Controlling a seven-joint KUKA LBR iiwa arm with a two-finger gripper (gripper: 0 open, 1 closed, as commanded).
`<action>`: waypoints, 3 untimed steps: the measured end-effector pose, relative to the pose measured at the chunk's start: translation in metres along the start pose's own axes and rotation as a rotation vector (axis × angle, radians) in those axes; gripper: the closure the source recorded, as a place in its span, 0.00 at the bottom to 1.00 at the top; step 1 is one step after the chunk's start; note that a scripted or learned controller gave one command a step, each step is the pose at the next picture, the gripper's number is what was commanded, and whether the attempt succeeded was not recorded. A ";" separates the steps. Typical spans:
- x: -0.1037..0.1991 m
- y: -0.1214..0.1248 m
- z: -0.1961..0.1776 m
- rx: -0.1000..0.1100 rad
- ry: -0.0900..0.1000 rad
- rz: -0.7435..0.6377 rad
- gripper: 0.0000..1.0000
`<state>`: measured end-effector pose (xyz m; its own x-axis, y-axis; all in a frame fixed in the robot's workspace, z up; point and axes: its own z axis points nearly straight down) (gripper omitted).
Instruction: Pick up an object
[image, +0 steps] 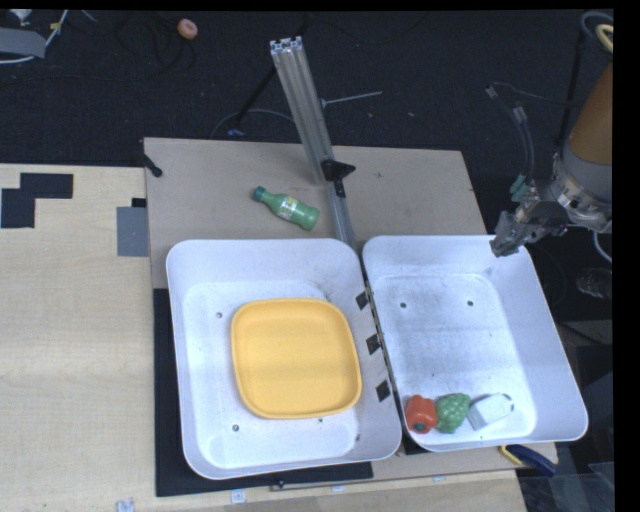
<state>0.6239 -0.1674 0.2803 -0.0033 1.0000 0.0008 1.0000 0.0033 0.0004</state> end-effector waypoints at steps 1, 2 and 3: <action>0.059 0.004 0.000 0.000 0.000 -0.001 1.00; 0.116 -0.001 0.009 0.001 0.000 -0.001 1.00; 0.174 0.008 0.011 0.001 0.000 0.000 1.00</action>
<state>0.6313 0.0064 0.2690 -0.0036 1.0000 0.0009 1.0000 0.0036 -0.0008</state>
